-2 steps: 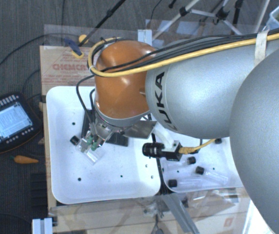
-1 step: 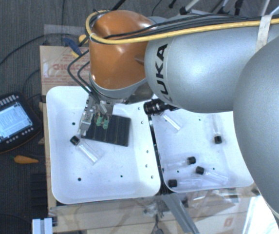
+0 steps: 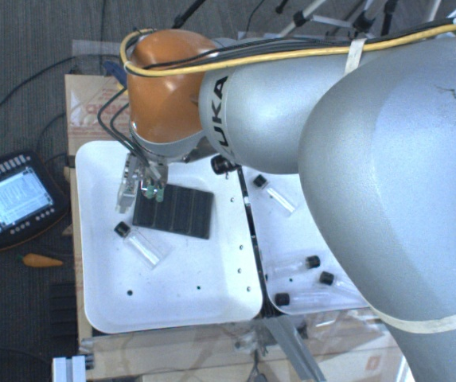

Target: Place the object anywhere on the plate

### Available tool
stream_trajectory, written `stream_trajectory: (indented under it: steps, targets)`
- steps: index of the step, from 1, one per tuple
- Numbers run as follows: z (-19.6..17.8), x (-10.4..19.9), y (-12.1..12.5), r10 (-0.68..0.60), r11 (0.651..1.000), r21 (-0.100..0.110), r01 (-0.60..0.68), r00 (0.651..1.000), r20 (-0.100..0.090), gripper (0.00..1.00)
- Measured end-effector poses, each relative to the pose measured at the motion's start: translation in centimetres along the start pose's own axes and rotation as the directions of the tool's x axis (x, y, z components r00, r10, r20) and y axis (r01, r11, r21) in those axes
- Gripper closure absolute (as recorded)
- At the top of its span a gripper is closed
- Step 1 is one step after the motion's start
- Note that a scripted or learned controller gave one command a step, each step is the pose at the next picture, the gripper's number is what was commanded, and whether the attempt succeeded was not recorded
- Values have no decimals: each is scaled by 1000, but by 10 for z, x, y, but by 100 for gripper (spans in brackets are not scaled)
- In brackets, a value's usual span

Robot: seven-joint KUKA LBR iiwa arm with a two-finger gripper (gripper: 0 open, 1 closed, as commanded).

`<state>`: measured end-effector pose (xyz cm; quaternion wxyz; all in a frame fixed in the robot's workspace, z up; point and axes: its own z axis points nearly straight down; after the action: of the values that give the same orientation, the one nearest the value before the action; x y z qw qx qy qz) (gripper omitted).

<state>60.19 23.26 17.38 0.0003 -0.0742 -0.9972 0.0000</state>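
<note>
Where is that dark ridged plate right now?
The dark plate lies flat in the left bin, toward its upper middle. The gripper hangs over its left end, and a clear tube with a black cap lies just below that corner.

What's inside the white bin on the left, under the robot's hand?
Inside the left bin lies a dark ribbed plate and a clear tube with a black cap. The gripper hangs over the plate's left edge, covering that part. The arm hides the bin's far corner.
</note>
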Motion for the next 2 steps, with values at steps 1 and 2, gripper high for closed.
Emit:
stream_trajectory:
  steps: [1,2]
  targets:
    - [7,-46,5,48,999,-3,-48,999,1,100]
    - [36,59,-7,104,995,0,-104,995,-3,100]
